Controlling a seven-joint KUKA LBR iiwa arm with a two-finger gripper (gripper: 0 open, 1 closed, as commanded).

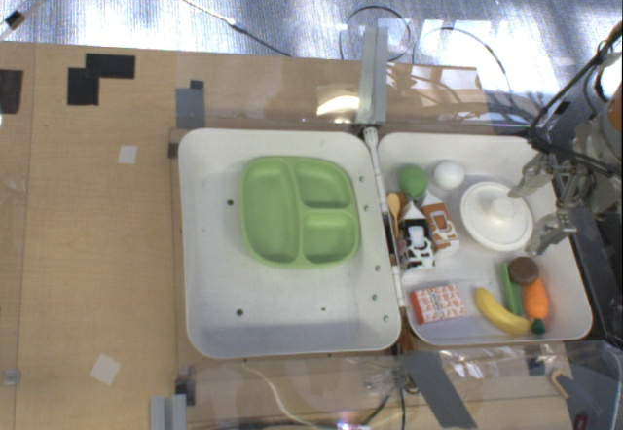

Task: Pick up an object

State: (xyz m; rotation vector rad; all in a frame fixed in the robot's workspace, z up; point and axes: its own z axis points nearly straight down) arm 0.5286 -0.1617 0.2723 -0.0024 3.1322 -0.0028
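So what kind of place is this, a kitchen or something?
More likely a robot test bench than a kitchen: two white bins sit on a taped board, toy food like a banana fills one, and loose cables trail behind.

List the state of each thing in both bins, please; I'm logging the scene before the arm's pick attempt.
Green divided plate: lying flat in the left bin, nothing on it.
Banana: lying flat, right bin.
Carrot: lying beside the banana.
White lid: lying flat, knob up.
White ball: resting near the far wall.
Red carton: lying flat.
Gripper: open, holding nothing, above the right bin's edge.
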